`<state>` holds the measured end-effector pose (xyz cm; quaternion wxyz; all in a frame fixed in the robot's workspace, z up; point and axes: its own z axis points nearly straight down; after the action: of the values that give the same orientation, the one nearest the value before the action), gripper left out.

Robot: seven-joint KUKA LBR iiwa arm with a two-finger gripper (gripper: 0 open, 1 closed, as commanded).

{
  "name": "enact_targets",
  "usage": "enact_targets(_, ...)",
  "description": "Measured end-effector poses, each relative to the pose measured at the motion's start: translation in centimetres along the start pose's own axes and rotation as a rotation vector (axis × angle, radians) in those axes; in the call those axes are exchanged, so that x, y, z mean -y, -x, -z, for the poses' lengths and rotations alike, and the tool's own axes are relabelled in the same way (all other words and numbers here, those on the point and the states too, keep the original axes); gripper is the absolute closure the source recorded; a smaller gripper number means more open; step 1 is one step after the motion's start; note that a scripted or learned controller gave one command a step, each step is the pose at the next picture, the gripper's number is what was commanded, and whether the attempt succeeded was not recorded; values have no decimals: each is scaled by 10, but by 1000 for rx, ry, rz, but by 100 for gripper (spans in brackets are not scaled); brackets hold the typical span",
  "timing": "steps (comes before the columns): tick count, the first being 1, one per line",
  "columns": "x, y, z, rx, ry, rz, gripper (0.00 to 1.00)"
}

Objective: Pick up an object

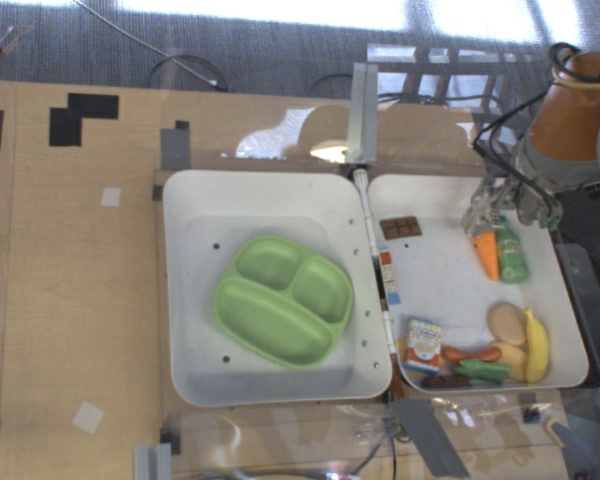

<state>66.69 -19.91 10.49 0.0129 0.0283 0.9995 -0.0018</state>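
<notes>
Overhead: gripper low in the right bin, above a carrot and a green bottle

Leftmost, the left bin [190, 298] holds a green divided plate [283, 299], lying flat near its middle with three compartments facing up. Across the divider, the right bin [430, 268] carries a small brown chocolate bar [400, 229] near its upper left. Along the near edge sits a small printed carton [423, 343], then a red chilli [470, 354] and a green vegetable piece [483, 371] just beside it. Further right lie a tan potato-like lump [506, 322] and a yellow banana [536, 346], touching each other in the near right corner. Up in the far right part of the bin, an orange carrot [488, 254] lies just beside a green bottle [511, 255]. The gripper [507, 208] hangs directly above this pair, its metal tips close over their upper ends. How wide it stands, and whether it has hold of either, I cannot tell from this angle
</notes>
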Motion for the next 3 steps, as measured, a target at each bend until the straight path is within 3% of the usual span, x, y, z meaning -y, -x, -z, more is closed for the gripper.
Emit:
enact_targets(1,-52,-16,106,-5,2,-101,100)
enact_targets(2,-137,-28,147,-11,6,-96,100)
enact_targets(3,-83,-31,46,-28,3,-21,100)
